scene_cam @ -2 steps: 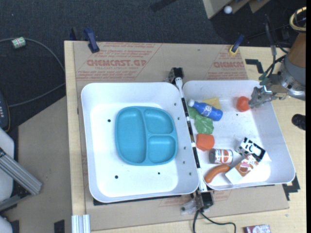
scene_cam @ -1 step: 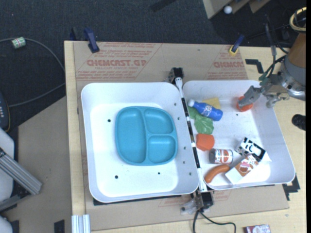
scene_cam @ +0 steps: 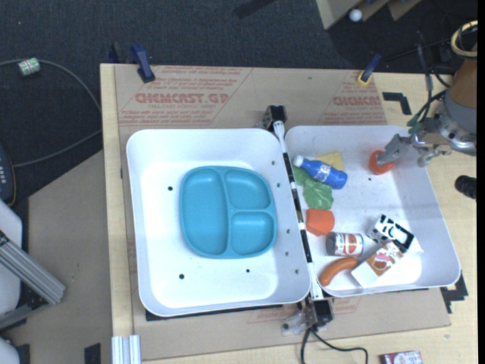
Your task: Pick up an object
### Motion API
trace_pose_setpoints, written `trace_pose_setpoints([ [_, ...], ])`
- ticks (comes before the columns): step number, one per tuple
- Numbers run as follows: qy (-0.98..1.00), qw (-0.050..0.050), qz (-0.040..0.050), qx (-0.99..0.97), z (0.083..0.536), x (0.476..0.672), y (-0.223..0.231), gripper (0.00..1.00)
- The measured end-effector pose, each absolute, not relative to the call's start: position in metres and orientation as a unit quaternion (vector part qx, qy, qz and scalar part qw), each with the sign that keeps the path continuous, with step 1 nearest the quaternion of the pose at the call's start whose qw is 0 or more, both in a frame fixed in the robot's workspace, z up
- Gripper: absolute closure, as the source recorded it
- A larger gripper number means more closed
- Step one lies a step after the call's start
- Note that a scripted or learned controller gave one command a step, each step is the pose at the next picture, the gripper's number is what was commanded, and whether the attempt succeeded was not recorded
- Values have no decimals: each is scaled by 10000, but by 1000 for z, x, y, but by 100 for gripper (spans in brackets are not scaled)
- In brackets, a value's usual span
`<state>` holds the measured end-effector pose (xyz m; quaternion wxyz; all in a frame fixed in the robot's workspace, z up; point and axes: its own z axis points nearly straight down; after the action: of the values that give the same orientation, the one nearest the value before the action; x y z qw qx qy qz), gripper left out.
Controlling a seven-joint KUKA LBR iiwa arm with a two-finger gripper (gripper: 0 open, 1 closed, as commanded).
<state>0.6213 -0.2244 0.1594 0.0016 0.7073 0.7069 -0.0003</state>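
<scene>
Camera view: blue tray [scene_cam: 227,209] in left bin [scene_cam: 151,158]

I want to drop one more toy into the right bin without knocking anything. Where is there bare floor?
Free: the right bin's middle and right side, between the red piece near the gripper and the black-and-white toy. Crowded: its left edge, from blue bottle to sausage, and the near corner.

The gripper [scene_cam: 395,152] sits over the right bin [scene_cam: 432,203] beside a red object [scene_cam: 380,163], well apart from the blue divided plate [scene_cam: 227,209] in the left bin [scene_cam: 151,203].
</scene>
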Motion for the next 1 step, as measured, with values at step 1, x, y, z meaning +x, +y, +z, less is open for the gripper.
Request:
trace_pose_setpoints([
  [1,7078,7,0,7064,84,665,-196,0],
])
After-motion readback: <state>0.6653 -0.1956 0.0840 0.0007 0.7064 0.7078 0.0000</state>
